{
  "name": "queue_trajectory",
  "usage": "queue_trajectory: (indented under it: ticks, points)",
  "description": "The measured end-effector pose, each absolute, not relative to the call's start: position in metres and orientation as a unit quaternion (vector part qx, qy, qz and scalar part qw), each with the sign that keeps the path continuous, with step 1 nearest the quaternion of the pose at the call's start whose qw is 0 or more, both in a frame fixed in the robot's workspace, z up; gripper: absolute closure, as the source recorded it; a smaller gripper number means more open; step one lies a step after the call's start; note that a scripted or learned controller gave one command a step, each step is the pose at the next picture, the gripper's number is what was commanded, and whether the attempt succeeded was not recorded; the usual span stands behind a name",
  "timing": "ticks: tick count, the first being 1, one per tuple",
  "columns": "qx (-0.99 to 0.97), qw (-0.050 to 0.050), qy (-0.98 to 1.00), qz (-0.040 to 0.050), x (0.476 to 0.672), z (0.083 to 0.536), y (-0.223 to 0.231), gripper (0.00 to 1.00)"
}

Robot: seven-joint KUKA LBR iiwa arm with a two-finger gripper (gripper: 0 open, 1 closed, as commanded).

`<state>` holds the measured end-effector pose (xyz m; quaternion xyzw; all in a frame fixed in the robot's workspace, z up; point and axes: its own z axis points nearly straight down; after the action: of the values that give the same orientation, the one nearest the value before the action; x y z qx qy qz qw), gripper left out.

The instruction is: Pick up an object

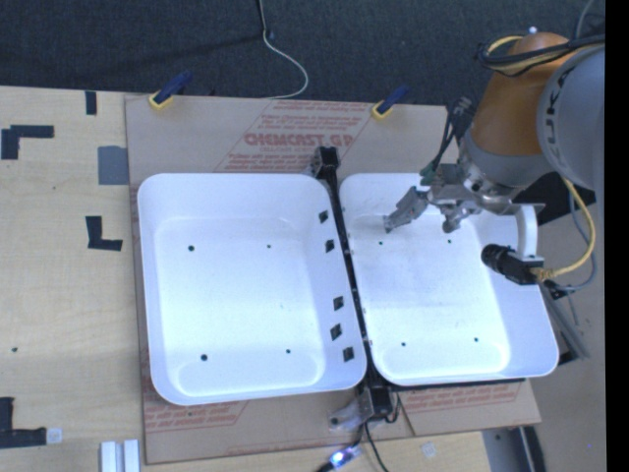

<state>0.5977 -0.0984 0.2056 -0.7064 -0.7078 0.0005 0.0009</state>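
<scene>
My gripper [420,225] hangs over the far part of the right white bin [511,352], near its back wall. Its two fingers [397,215] are spread apart, so it is open, and nothing sits between them. Below it I see only the bin's bare white floor with a few small dark dots. The grey arm with its orange band [516,101] comes in from the upper right.
The left white bin [157,264] adjoins the right one, with black clips [339,303] along the shared rim. Both rest on a cardboard sheet [295,136] held by two clamps [169,88] at the back. A cable [280,47] hangs behind.
</scene>
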Motion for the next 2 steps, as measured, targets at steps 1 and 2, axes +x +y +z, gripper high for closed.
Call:
queue_trajectory:
  ticks: [1, 2]
  points:
    - [-0.704, -0.001, -0.71, -0.0021, 0.64, 0.24, -0.034, 0.0]
    - [-0.703, 0.002, -0.711, 0.0005, 0.655, 0.203, 0.06, 0.0]
